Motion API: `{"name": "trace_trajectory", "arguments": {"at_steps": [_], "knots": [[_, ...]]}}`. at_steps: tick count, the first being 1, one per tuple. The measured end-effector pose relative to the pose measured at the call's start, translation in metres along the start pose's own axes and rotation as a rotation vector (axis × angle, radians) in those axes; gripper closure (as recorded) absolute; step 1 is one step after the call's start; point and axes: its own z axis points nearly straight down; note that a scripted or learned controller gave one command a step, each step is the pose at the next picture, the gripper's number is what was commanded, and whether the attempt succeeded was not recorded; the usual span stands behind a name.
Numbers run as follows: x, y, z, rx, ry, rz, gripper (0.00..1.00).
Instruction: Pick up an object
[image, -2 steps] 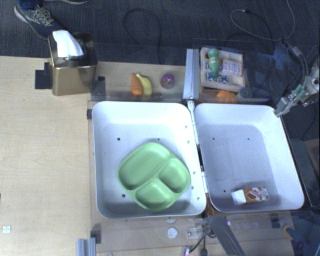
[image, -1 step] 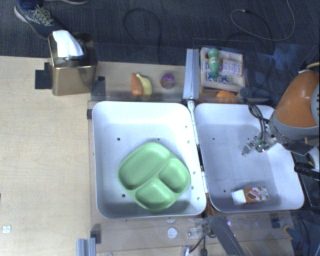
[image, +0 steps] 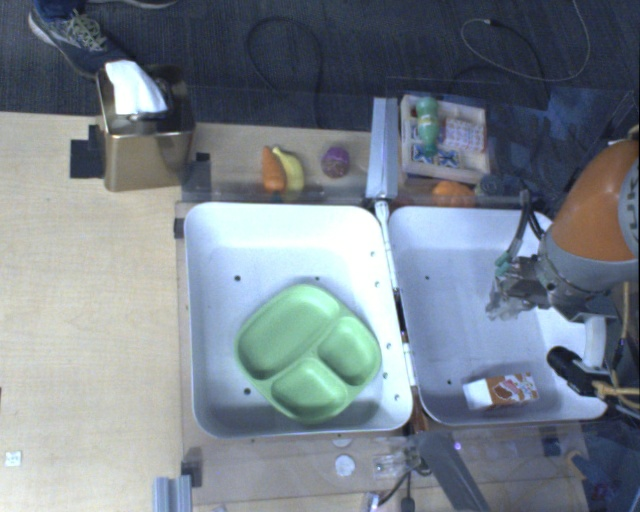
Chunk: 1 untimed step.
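I see the gripper (image: 512, 293) poised over the right bin (image: 450, 330), and whether it is apart or together I cannot tell. The carton (image: 502, 391) lies flat near the bin's front wall, well apart from the tool. I would centre above the carton, then descend straight.

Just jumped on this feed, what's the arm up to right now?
The arm's gripper sits over the right bin, near its right side, and nothing shows between its fingers. The one item in that bin, a small orange carton, lies flat near the front wall, apart from the gripper. The left bin holds a green divided tray. No pick has been made yet.
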Motion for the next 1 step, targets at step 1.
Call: {"name": "trace_trajectory", "arguments": {"at_steps": [1], "knots": [[-0.0539, -0.0072, -0.0102, -0.002, -0.001, -0.666, 1.00]]}}
